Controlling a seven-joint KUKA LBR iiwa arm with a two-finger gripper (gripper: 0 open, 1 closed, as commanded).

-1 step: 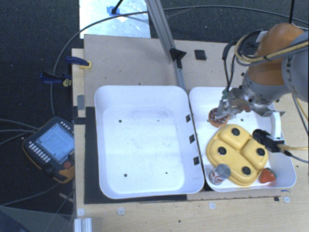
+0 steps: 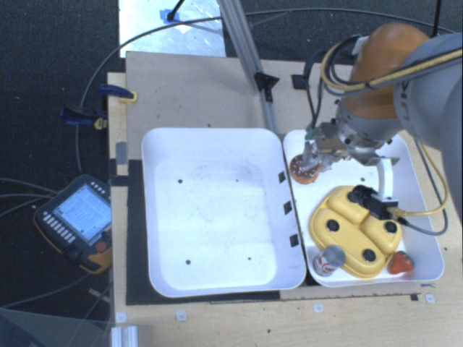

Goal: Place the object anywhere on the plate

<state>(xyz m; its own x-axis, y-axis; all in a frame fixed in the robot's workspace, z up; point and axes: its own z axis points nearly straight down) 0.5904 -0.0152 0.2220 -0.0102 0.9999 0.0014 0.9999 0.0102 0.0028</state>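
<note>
Dark flooring is surrounding my desk point(image 2: 195, 92). I am seeing the gripper point(image 2: 309, 161) touching a brown object point(image 2: 304, 170) left of the yellow plate point(image 2: 356, 231); its grip is unclear, risking a slip.

Even, bright overhead light — glare on the white bins point(image 2: 210, 215) — soft focus, faint shadows throughout.

Dark speckled carpet floor point(image 2: 43, 42), tan bench board point(image 2: 188, 92), handheld control pendant point(image 2: 76, 219), loose cables point(image 2: 22, 194)
</note>
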